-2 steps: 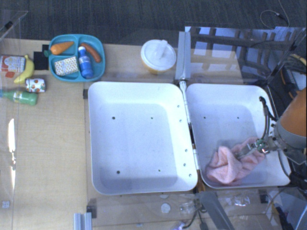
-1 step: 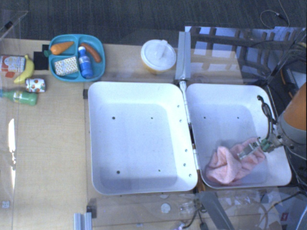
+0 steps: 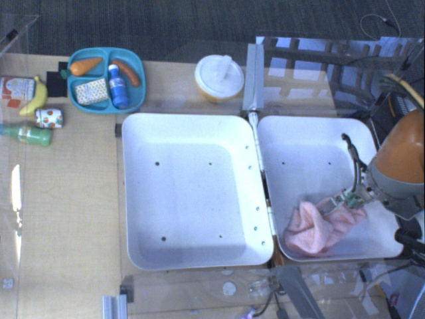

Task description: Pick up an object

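My end effector [image 3: 346, 199] sits low in the right bin [image 3: 312, 138], at the upper right edge of a crumpled pink cloth [image 3: 317, 226]; I cannot tell how its fingers stand. The cloth lies near that bin's front wall. The left bin [image 3: 186, 191] adjoins it. A blue divided tray [image 3: 106, 80] rests on the tabletop [image 3: 60, 211] beyond.
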Available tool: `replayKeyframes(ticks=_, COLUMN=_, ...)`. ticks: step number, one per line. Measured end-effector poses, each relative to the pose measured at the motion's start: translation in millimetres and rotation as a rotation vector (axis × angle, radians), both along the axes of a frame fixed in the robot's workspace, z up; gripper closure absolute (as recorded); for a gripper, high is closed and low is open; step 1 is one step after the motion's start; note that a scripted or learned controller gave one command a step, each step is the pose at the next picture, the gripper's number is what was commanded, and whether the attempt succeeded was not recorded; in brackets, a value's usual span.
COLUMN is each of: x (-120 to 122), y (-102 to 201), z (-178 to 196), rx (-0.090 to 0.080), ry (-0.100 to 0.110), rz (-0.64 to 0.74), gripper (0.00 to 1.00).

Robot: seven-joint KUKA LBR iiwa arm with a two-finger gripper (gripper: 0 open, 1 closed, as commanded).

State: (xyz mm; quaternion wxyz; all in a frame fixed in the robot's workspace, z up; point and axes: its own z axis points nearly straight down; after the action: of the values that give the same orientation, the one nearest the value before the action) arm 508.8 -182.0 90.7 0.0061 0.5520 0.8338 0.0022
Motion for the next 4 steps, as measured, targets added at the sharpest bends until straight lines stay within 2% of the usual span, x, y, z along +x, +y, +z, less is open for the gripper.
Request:
replayKeyframes(ticks=1, x=-3, y=69, z=1, rx=0.001, ry=-0.008, rz=-0.063, gripper=0.0)
replayKeyframes(ticks=2, x=-20, y=22, z=66, rx=0.004, ry=0.01, rz=-0.111, gripper=0.0)
replayKeyframes(ticks=3, x=10, y=29, z=0, rx=0.001, ry=-0.001, rz=0.013, gripper=0.0)
replayKeyframes(ticks=4, x=13, y=30, z=12, rx=0.0, ry=-0.007, rz=0.015, gripper=1.0)
